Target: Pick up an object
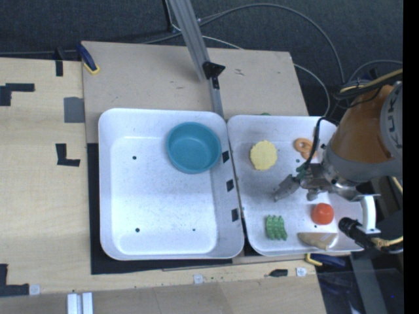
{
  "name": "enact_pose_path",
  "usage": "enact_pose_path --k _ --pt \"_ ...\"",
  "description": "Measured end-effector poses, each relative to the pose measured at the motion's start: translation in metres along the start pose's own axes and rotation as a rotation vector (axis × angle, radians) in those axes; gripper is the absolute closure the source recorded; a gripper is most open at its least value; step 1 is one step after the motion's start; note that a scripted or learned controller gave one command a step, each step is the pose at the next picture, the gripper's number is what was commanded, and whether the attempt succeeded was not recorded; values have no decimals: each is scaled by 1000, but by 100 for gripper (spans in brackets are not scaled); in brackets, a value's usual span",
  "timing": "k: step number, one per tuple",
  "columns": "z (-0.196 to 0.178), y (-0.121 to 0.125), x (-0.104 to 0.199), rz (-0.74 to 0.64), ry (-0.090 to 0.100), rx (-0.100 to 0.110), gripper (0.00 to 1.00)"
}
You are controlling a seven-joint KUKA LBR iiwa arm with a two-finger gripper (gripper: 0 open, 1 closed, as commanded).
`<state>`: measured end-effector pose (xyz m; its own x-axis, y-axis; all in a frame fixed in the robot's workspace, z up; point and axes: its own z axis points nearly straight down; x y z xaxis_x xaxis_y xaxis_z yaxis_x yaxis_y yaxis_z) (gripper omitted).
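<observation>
The claw (285, 190) hangs low over the right bin (252, 237) — between the yellow disc (263, 156) and green piece (275, 227) — whether its fingers are apart or together, I cannot tell.

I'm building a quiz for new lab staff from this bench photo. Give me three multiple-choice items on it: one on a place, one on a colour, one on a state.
1. Where is the blue bowl?
A. In the left bin, near its far right corner
B. In the right bin, beside the yellow disc
C. On the bare bench

2. What colour is the knobbly block near the right bin's front edge?
A. Red
B. Green
C. Blue

3. How does the hand stand?
A. Inside the blue bowl
B. Over the left bin
C. Over the right bin's floor, among the yellow disc, the green block and the red ball

Answers:
1 A, the bowl sits by the left bin's far right corner.
2 B, the block is plainly green.
3 C, the dark fingertips lie over bare floor, apart from all three.
</observation>
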<state>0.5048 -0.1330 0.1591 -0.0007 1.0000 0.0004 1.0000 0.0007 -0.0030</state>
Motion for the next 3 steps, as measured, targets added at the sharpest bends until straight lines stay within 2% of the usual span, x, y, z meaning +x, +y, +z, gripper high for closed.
enact_pose_path --k 2,3 --pt "69 -4 0 1 -1 -4 0" --pt "58 -3 0 1 -2 -7 100"
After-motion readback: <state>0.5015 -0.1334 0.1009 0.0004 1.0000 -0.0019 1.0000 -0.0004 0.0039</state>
